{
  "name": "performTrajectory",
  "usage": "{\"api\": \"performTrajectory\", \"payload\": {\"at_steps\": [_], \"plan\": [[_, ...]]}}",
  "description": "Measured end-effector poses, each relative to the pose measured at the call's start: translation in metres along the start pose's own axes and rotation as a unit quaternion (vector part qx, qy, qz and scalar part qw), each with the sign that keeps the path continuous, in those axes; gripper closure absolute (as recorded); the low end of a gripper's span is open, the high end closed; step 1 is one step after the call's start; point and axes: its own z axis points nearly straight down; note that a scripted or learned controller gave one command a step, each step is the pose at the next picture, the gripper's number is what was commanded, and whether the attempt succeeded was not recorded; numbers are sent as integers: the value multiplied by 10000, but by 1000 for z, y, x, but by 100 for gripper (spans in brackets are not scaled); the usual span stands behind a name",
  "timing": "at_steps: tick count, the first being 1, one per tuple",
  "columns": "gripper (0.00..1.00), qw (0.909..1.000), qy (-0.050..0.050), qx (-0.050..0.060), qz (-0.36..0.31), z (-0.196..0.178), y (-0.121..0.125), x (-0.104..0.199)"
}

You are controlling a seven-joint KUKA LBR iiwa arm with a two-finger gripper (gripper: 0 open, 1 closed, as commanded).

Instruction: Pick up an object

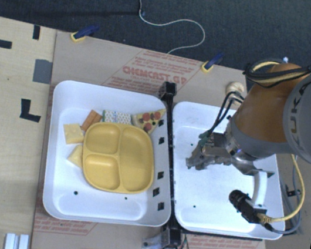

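My gripper [200, 158] hangs over the shallow white right-hand bin [210, 217] – whether it grips anything, I cannot tell. Next: cross to the yellow three-compartment plastic plate [118, 157] beyond the divider.

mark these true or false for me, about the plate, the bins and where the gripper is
1. The yellow divided plate lies in the left bin. True.
2. The gripper is over the left bin. False: it is over the right bin.
3. The plate has three compartments. True.
4. The plate is upside down. False: its hollows face up.
5. Small flat items lie beside the plate. True.
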Motion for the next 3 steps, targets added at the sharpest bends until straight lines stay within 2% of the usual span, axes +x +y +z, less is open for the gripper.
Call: {"api": "performTrajectory", "payload": {"at_steps": [1, 2, 3], "plan": [[100, 10000, -15, 16, 37, 17, -8, -3], [100, 10000, -10, 1, 33, -2, -5, -7], [100, 10000, -8, 9, 33, -3, -4, -3]]}}
